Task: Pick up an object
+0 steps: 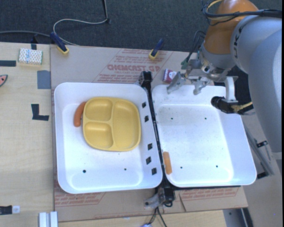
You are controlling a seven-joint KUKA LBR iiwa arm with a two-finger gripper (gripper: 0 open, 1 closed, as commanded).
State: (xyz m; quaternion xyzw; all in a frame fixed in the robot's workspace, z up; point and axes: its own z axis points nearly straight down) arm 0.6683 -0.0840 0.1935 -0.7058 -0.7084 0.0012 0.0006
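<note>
- Fingers (174, 85) of the gripper (186, 86) stand spread apart, hanging over the far rim of the right bin (203, 141), at its far left corner.
- The right bin's floor is white with fine dark specks. One thing lies in it: a short orange stick (166, 162), set lengthwise against the left wall near the near corner, well apart from the gripper.
- The left bin (109, 174) holds a yellow plate (111, 123) with three compartments. It lies flat in the far half of the bin, a little tilted in plan.
- A sausage (77, 115), orange-red, lies between the plate and the bin's left wall, touching the plate's left edge.
- The near half of the left bin is bare floor. Most of the right bin is bare too, from below the gripper down to the near wall.
- The two bins touch along their inner walls, where small black clips (149, 147) sit along the seam. The stick lies just beside this seam.
- Both bins rest on cardboard (123, 67). A small red-and-white packet (169, 74) lies on it outside the bins, just beyond the right bin's far rim and just beside the left finger.
- Two blue-and-yellow clamps (59, 42) grip the cardboard's far edge.
- The arm (255, 37) fills the far right corner, above the right bin's right side.
</note>
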